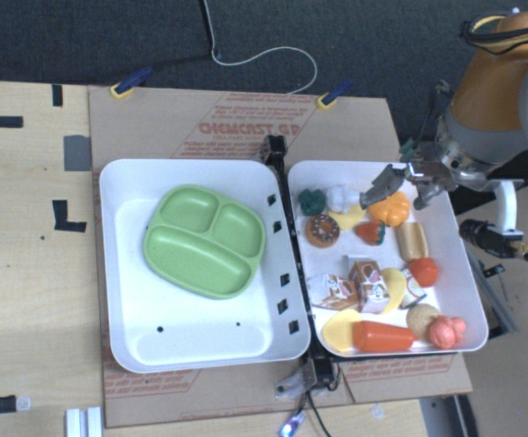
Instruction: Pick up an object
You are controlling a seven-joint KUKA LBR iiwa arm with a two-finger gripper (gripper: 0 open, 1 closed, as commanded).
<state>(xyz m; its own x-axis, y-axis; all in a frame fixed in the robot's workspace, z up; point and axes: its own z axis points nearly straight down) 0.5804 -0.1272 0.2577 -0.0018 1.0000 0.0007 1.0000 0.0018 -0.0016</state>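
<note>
Nearest the camera, along the near wall of the right bin, lie an orange carrot-like piece on a yellow wedge, with a pale potato-shaped toy and a pink piece just beside them toward the right corner. Behind these sit two small printed cartons touching one another, a yellow banana-like piece, a red tomato-like toy and a tan bread-roll shape. Farther back are a chocolate doughnut, a small red strawberry-like piece, a dark green item and something pale and clear that is too blurred to name. The gripper hangs low over the bin's far right part, its two fingers spread apart — one finger slants down to the left, directly above an orange pepper-shaped toy. Nothing shows between the fingers; the orange toy appears to rest in the bin just under them, though contact cannot be judged from this slant. The grey arm with its orange band enters from the right. The left bin holds a green divided plate, lying flat toward its far half. Both bins rest on a cardboard sheet held by blue and yellow clamps.
</note>
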